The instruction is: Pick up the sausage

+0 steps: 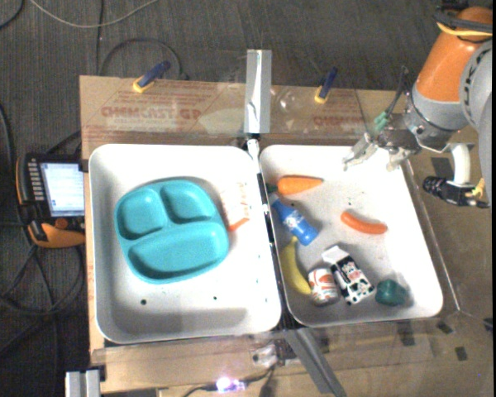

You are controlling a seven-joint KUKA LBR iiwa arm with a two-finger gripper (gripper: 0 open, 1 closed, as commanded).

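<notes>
The approach is underway: the gripper [370,149] hovers, jaws spread and empty, over the right bin's [426,259] far edge, and must descend onto the sausage [364,222] mid-bin.

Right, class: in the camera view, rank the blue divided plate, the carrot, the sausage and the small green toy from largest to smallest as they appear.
1. Blue divided plate, by far the largest.
2. Carrot.
3. Sausage, slightly shorter and thinner than the carrot.
4. Small green toy, the smallest.
</notes>
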